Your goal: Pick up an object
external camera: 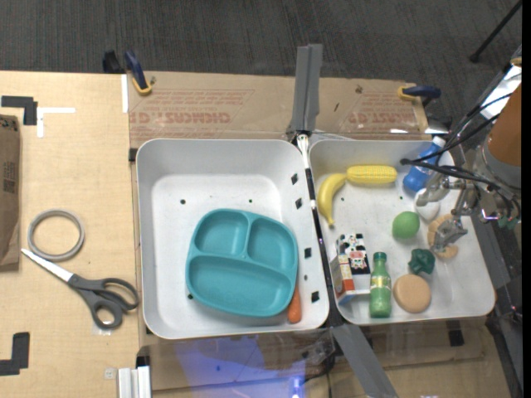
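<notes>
Since the jaws hang over the right bin (477,301), I cannot tell whether they are parted; the nearest thing is perhaps the green ball (406,225), just left of them: light, smooth, best pinched across its middle.

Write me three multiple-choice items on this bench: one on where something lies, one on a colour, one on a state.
1. Where does the divided plate lie?
A. left bin
B. right bin
C. on the cardboard

2. What colour is the ball near the middle of the right bin?
A. red
B. green
C. purple

3. How does the bottle rest?
A. hanging from the tool
C. lying flat on the bin floor
B. standing on the plate

Key: 1 A, the teal plate fills the floor of the left bin. 2 B, the ball is plainly green. 3 C, the bottle lies on its side beside the small carton, apart from the tool.
</notes>
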Robot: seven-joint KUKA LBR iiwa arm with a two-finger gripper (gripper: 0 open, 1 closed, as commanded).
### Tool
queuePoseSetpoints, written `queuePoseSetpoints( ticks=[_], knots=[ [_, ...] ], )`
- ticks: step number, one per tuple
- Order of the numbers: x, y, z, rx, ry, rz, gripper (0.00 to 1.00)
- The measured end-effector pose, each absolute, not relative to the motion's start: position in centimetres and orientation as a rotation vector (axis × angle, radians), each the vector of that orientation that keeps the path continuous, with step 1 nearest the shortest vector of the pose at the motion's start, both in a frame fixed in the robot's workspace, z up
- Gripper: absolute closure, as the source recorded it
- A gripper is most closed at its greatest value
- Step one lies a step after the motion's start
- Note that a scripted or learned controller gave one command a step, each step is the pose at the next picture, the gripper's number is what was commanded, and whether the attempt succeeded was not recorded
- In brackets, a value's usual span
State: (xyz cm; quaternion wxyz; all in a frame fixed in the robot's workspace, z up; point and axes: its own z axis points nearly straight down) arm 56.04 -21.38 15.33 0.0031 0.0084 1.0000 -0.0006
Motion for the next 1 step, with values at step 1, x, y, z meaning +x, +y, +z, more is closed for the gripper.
queuePoseSetpoints(
  ticks=[1],
  knots=[
    [58.02,-21.96,9.22,0.183,3.133,0.001,0.0]
  ],
)
